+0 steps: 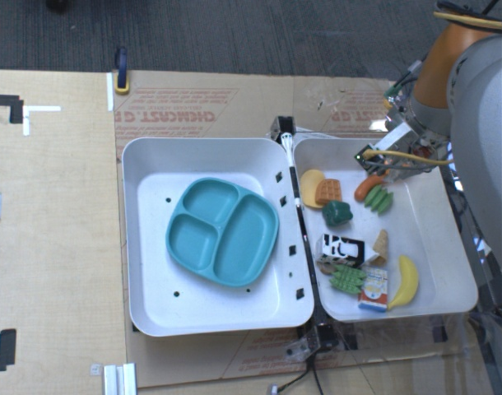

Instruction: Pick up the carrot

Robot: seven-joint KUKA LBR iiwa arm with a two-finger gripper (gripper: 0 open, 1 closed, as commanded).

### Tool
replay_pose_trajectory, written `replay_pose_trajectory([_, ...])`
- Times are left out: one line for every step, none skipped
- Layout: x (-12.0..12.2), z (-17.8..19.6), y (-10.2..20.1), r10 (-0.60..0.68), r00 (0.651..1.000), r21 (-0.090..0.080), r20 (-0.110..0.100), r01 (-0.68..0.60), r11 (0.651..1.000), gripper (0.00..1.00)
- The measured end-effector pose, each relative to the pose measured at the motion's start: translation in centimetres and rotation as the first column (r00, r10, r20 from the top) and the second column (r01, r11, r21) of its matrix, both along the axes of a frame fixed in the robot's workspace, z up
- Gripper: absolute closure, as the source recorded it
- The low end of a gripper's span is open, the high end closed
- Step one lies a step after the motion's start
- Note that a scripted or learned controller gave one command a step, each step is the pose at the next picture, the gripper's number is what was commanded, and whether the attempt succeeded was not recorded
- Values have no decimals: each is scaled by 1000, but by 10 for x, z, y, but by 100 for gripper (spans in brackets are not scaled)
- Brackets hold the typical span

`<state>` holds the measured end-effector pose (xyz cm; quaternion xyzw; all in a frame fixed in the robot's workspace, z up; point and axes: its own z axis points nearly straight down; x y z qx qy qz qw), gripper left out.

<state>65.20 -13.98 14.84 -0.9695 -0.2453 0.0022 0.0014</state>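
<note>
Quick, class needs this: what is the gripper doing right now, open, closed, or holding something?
Gripper: cannot be told; it sits low in the right bin, right by the carrot's upper end.

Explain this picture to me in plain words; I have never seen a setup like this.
One camera, fixed above a bench, looks down at a slant on two shallow white bins. The big grey arm with an orange band entering from the right is a robot; the dark two-finger gripper at its tip hangs over the far corner of the right white bin, just above the small orange carrot it is meant to pick up. Whether it grips anything is unclear. That bin also holds toy food: a yellow banana, a green pepper, an orange waffle piece and others. The left white bin holds a teal divided plate.
</note>
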Motion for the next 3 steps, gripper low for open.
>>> replay_pose_trajectory([0,0,0,1,1000,-1,0,-1,1000,0])
replay_pose_trajectory([-76,-56,35,63,998,1,-3,-63,998,0])
replay_pose_trajectory([-40,-57,43,-82,997,-1,1,82,997,0])
